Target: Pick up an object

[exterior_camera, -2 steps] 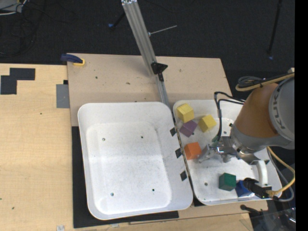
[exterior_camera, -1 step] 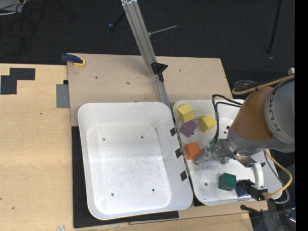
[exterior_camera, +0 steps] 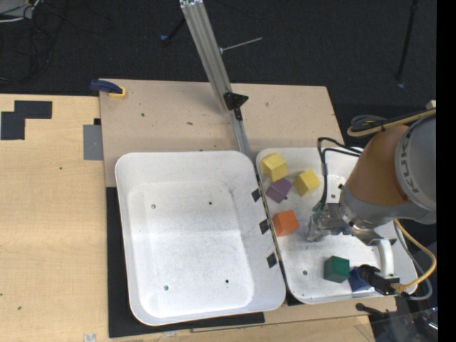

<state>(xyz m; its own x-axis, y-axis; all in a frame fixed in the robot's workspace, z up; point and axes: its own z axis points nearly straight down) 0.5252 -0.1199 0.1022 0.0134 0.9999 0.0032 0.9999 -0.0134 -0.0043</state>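
Observation:
Several small blocks lie in the right bin: a yellow block at its far left, a purple block just below it, a second yellow block, an orange block and a green block near the front. A blue object peeks out beside the green block. My gripper hangs low over the bin's middle, right of the orange block and above the green one. Nothing shows between its fingers.
The left bin sits beside the right one, joined by black clips. An aluminium rail slants up from the bins' far junction. Cables trail around the arm at the right. A wooden board lies behind the bins.

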